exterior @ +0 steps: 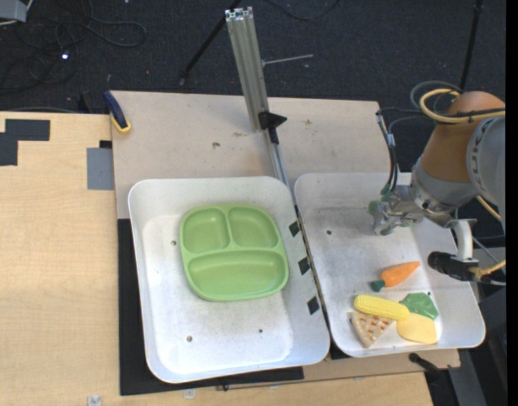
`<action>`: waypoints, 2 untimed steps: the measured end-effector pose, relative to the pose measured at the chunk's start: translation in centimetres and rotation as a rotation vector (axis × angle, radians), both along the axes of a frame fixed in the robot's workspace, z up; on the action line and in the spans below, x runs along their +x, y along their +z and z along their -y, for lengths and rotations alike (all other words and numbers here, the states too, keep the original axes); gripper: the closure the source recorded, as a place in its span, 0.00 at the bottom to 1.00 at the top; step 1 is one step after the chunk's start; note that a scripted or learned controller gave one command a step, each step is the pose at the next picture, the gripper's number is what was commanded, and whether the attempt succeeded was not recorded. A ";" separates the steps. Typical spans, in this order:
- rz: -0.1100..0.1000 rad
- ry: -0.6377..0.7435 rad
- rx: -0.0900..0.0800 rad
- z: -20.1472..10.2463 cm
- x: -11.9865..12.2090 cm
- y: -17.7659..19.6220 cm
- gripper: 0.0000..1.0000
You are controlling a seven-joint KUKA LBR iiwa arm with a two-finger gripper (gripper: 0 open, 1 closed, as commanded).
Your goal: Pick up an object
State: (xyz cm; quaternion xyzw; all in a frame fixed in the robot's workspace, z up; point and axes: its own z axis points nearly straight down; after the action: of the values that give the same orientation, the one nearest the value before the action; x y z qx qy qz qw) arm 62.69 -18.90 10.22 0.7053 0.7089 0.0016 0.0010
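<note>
Gripper (pixel 387 220) hovers above the right bin (pixel 343 252), up from the carrot (pixel 400 273); its claw state cannot be told. It should centre over the carrot before descending.

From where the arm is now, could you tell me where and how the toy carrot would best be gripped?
Probably across the middle of the carrot's orange body, coming straight down from above. It lies flat in the right bin, tilted, green tip lower left, apart from the corn, so there looks to be room on both long sides. The pincer is just up-left of it.
</note>
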 end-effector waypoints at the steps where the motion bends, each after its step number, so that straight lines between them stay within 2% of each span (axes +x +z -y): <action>1: 0.001 -0.004 -0.002 0.1 0.2 6.4 1.00; 2: -0.001 -0.004 -0.002 0.0 1.3 11.5 1.00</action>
State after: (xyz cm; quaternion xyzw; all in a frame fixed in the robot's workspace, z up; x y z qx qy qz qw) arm 63.96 -18.92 21.70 0.7065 0.7077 0.0007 0.0015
